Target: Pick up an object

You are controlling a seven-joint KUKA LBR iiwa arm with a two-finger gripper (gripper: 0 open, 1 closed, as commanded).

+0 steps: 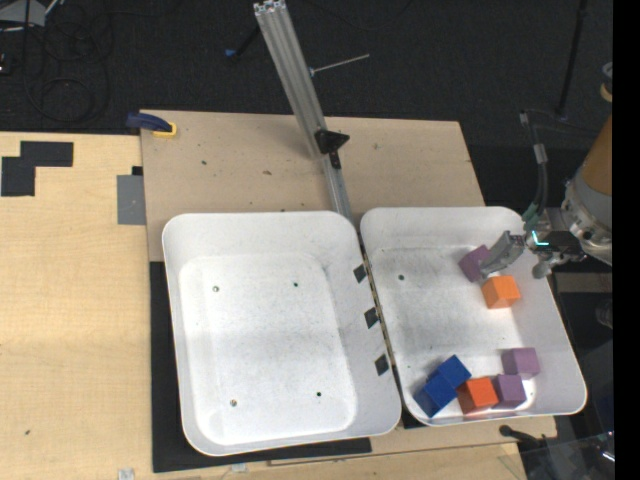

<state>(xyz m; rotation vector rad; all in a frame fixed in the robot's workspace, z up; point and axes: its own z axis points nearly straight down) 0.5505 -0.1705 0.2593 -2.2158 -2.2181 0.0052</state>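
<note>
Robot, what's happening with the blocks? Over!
Gripper low in right bin, at purple block. Grasp unconfirmed. Orange block beside it. Nothing blocking.

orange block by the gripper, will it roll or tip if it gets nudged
Probably neither: the orange block looks cube-shaped with flat faces, so it should slide on the right bin's smooth floor. It appears rigid and small, likely light. The purple block nearby may get bumped.

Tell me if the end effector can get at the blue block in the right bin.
Probably yes: the blue block lies uncovered, open from above; the end effector is further back in the same bin.
</note>
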